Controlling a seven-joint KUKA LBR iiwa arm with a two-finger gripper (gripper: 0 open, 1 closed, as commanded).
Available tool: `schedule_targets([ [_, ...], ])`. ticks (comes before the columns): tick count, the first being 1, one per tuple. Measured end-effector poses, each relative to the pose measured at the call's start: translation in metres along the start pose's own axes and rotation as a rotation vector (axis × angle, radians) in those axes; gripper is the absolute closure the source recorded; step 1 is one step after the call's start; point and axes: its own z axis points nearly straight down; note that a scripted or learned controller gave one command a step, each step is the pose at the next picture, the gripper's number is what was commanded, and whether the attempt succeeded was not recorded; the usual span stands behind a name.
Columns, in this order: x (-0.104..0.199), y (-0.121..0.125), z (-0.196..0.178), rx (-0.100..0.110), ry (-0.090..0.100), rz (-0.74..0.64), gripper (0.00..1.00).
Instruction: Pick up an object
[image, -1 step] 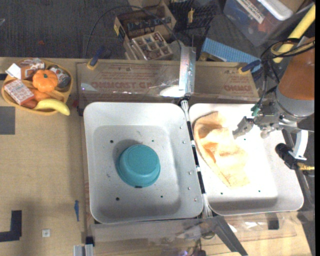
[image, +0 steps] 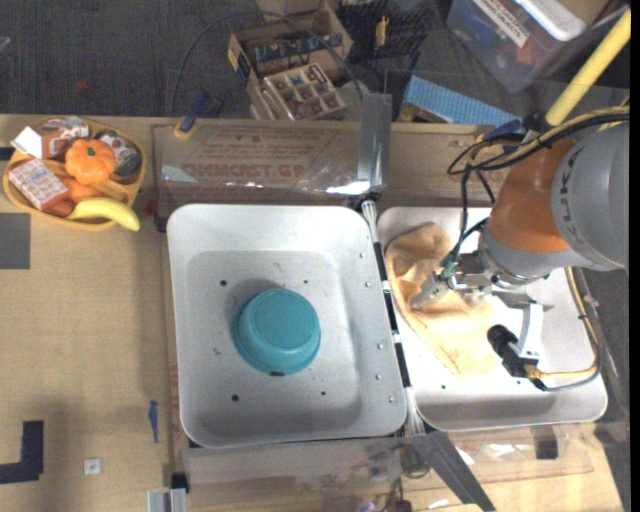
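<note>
Gripper (image: 437, 290) fingers are down on the tan cloth (image: 425, 285) in the right bin (image: 500, 405); whether they pinch it I cannot tell. One grey arm (image: 585, 200) reaches in from the right, wrist bent downward. Two white bins sit side by side; the left bin (image: 200, 240) holds one teal bowl (image: 278, 331), upside down, near its centre. The cloth lies crumpled along the right bin's left edge, stretching from its far-left corner toward the middle.

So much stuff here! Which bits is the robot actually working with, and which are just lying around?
Part of the job:
gripper
tan cloth
right bin
teal bowl
left bin

Just lying about:
basket of toy food
banana
boxes behind the bench
</note>
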Motion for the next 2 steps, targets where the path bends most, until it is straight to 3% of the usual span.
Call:
schedule_targets([
  [1, -0.002, 0.001, -0.011, -0.004, 0.002, 0.007, 1.00],
  [2, 0.035, 0.045, -0.096, 0.010, 0.003, -0.159, 1.00],
])
